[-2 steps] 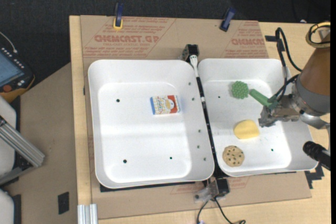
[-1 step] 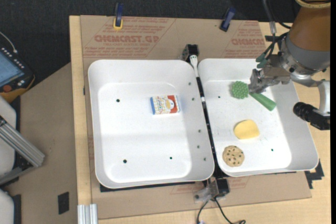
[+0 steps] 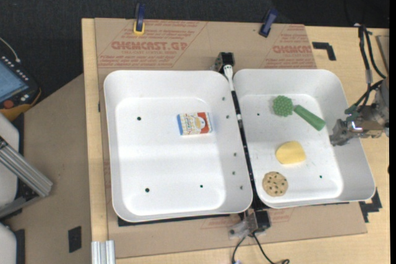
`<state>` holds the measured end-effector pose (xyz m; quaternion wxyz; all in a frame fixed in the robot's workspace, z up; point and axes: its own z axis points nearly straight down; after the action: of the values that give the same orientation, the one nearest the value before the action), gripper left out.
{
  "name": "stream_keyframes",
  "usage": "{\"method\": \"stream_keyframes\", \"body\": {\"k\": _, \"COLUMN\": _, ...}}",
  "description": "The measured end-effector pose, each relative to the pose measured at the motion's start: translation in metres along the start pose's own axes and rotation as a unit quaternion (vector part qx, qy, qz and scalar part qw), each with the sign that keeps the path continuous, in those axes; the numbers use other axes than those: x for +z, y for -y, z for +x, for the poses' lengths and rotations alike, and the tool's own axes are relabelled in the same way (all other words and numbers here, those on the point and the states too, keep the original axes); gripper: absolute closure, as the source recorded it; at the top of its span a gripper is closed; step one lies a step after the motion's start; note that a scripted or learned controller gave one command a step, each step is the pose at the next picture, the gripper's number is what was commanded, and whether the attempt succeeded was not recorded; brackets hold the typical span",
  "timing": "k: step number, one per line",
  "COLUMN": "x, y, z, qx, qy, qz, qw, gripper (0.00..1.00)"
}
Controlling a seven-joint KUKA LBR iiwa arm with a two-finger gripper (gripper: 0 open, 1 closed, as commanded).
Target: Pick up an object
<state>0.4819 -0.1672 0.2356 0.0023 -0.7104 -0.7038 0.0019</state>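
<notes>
Pick not started. Gripper (image 3: 344, 132) at right rim of right white bin (image 3: 322, 80), nothing visibly held; fingers state: cannot tell. Candidates untouched in right bin: green bristly brush (image 3: 296, 110), yellow rounded lump (image 3: 290, 153), round brown cookie (image 3: 275, 183). Small printed box (image 3: 194, 123) lies in left white bin (image 3: 124, 86).

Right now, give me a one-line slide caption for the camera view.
Gripper at right bin's edge near green brush, yellow piece, cookie; small carton in left bin.
</notes>
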Motion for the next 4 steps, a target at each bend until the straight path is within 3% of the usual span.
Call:
{"method": "stream_keyframes", "body": {"k": 1, "x": -0.004, "y": 0.003, "z": 0.075, "qx": -0.008, "qy": -0.001, "qz": -0.002, "qw": 1.0000, "gripper": 1.00}}
{"method": "stream_keyframes", "body": {"k": 2, "x": -0.043, "y": -0.083, "z": 0.101, "qx": -0.008, "qy": 0.001, "qz": -0.008, "qw": 0.9999, "gripper": 1.00}}
{"method": "stream_keyframes", "body": {"k": 3, "x": -0.032, "y": -0.053, "z": 0.152, "qx": -0.007, "qy": -0.001, "qz": -0.001, "qw": 1.0000, "gripper": 1.00}}
{"method": "stream_keyframes", "body": {"k": 4, "x": -0.063, "y": -0.067, "z": 0.213, "qx": -0.008, "qy": 0.000, "qz": -0.006, "qw": 0.9999, "gripper": 1.00}}
